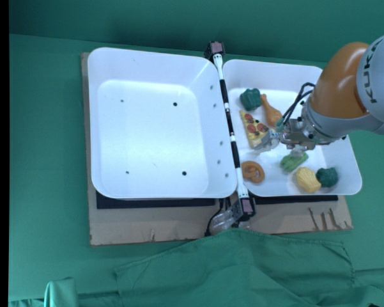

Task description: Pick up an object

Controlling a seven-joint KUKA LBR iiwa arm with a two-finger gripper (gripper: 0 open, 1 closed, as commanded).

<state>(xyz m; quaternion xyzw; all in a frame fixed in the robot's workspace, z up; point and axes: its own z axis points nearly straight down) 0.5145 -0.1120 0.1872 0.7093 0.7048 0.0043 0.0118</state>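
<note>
The desk (45,139) is covered in green cloth and carries a cardboard sheet (153,232) on which two white bins sit side by side, joined along a black-and-white divider rail (229,128).

The left bin (102,75) shows a bare white floor with a few small dark dots.

The right bin (345,171) contains the toy food items:
- Dark green pepper (250,98), near the far edge, close to the rail.
- Drumstick (271,112), just beside the pepper, angled toward the bin centre.
- Pizza slice (252,126), alongside the rail, between the pepper and the pretzel.
- Pretzel (252,171), at the near corner next to the rail.
- Light green item (293,162), near the bin centre, toward the near edge.
- Yellow corn (307,180), at the near edge.
- Dark green broccoli (328,176), touching or just beside the corn, toward the near right corner.

The arm (354,88) enters from the right and reaches over the right bin. The end effector (270,139) is low over the bin centre, its tip just beside the near end of the pizza slice and close to the tip of the drumstick. The fingers appear set narrow, with no item visibly between them. Contact with the pizza slice cannot be confirmed.

A fold of green cloth (243,267) lies along the near edge of the desk, overlapping the cardboard sheet.
</note>
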